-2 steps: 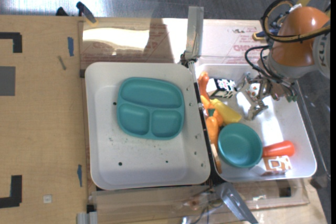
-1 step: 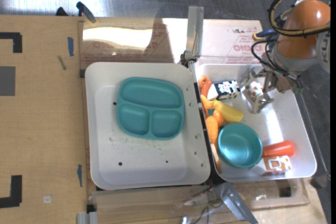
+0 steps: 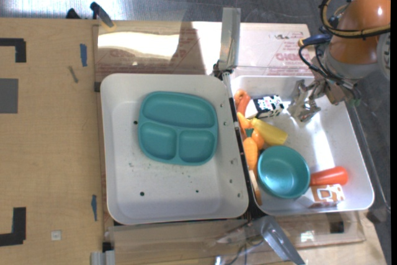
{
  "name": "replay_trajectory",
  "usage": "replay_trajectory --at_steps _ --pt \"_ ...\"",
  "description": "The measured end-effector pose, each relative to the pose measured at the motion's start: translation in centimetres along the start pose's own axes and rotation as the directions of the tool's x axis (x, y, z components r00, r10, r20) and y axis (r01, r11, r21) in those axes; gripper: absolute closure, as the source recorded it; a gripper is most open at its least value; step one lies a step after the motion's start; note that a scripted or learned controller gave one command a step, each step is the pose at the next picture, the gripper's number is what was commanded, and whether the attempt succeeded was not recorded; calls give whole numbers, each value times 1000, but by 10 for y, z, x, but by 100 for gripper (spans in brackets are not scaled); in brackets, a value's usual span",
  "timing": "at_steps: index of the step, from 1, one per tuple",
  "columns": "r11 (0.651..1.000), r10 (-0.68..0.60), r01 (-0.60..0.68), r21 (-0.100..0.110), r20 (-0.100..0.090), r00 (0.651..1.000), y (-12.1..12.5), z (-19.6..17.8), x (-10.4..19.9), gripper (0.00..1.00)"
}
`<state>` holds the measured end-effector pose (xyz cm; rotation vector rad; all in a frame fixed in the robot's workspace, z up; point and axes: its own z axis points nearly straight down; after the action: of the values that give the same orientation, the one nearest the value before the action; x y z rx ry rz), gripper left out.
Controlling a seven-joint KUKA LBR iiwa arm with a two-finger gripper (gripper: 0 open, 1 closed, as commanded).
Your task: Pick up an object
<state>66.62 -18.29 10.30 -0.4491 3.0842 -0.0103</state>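
My gripper hangs low over the far part of the right bin, under the grey arm with its orange band. Its fingers look open with nothing between them. Just left of it lies a small black-and-white box. Along the bin's left wall are a yellow banana-like piece and orange carrot-like pieces. A teal bowl sits at the near side. To the bowl's right lie a red-orange piece and a small white-and-orange box.
The left bin holds a teal divided plate. A metal divider post stands at the far end between the bins. A brown cardboard panel covers the bench to the left.
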Motion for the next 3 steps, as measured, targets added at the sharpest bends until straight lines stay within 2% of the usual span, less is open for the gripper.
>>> replay_trajectory --at_steps 1,2,3 --pt "969 247 -247 4 -4 969 -38 -192 19 100" --pt "992 124 -124 -3 -13 992 -40 -186 4 100" --pt "1000 4 -4 -4 -12 1000 -40 -197 4 100"
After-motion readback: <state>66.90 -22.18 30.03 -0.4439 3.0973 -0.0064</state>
